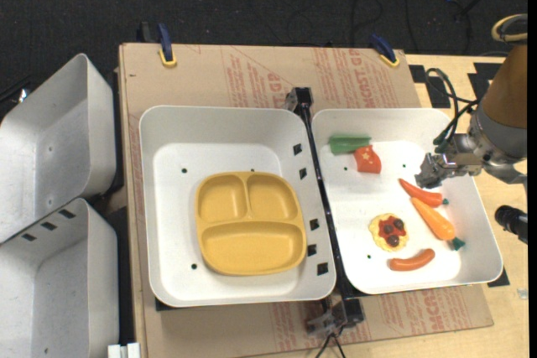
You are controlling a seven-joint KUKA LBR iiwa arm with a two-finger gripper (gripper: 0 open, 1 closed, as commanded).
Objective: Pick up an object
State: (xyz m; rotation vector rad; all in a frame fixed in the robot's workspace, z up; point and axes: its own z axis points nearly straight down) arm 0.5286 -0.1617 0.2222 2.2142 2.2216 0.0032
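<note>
Bench: brown board, two blue clamps at its far edge. Right bin: sausage nearest, small pizza, carrot, red pepper, strawberry, green piece farthest. Left bin: yellow tray. Gripper hangs over the right bin's right side, just above the pepper; grip state: cannot tell. Beyond: dark floor, cables.
</note>
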